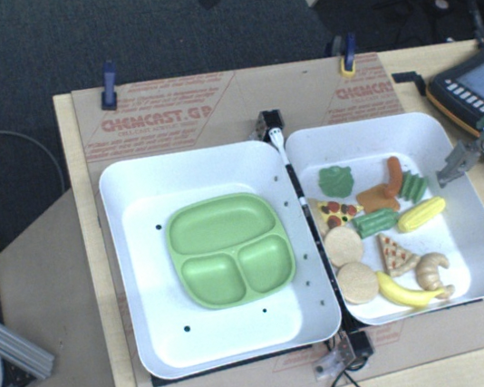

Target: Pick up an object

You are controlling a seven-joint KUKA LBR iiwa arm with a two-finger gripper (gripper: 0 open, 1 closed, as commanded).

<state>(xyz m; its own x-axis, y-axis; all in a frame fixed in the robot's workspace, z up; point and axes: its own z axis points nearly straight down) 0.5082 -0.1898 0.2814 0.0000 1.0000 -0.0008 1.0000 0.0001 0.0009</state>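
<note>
Hand [454, 163] sits at the right rim of the right bin [477, 222], fingers pointing left into it. Tips look slightly apart w/ nothing between them, but it's small in the pic, so can't tell for sure.

Toy food is all in the right bin. Left bin [137, 279] has a green divided plate [229, 247].

Nearest pick candidates, my read: corn cob [421, 213] just near-left of the hand, long axis running left-near to right-far, right end tilted up toward the far side. Green bean pod [414, 186] just left of the hand, axis more near-far. Sausage [393, 171] further left, roughly near-far too.

Banana [412, 290] lies at the near edge, well apart from the hand, axis left-right.

Corn = shortest reach; the hand would need to close across its short side.
</note>
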